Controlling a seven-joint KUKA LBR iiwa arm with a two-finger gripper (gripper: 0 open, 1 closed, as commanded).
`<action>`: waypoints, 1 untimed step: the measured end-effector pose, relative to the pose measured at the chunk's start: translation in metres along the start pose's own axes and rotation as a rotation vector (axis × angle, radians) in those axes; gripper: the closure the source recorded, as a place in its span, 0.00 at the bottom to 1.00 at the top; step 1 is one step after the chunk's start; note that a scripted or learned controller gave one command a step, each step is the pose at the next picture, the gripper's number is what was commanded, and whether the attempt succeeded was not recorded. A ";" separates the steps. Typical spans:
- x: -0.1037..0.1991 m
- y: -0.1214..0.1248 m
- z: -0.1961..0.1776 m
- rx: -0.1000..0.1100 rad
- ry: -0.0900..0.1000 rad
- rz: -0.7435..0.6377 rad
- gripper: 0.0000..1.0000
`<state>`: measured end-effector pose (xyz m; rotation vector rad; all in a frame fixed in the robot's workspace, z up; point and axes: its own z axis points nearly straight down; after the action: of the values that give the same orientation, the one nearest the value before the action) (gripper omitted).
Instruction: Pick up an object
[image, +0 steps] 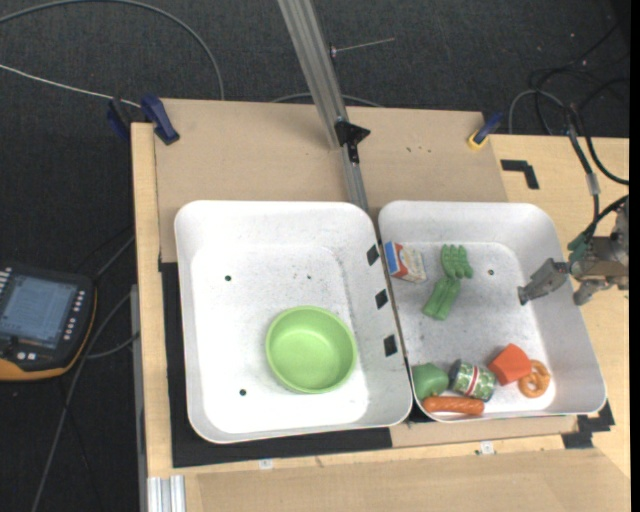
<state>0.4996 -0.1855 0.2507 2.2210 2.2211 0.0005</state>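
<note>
I see my jaws (532, 290) at the right side of the right bin (560, 240), low over its white floor. They look dark and small from here. I cannot tell how wide they are open. I see nothing held between them.

The things to pick up all lie away from the jaws, toward the left and toward the near end of the same bin. The closest ones on the left are two green toys: a small bumpy green piece (456, 261) and a longer green piece (441, 299) just under it. A little farther left is a small red and white carton (405, 262), close to the wall between the bins.

Toward the near end from the jaws is an orange block (510, 363), touching a pretzel (535, 380). Left of those lies a little can (471, 380), then a round green toy (430, 380). A carrot (453, 405) lies along the near wall.

Far to the left, in the left bin (200, 240), sits a green bowl (311, 349).

Both bins rest on the brown table (250, 150).
</note>
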 end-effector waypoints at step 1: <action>-0.010 0.001 0.053 0.004 0.001 0.001 0.00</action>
<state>0.5002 -0.1955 0.1978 2.2245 2.2230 -0.0032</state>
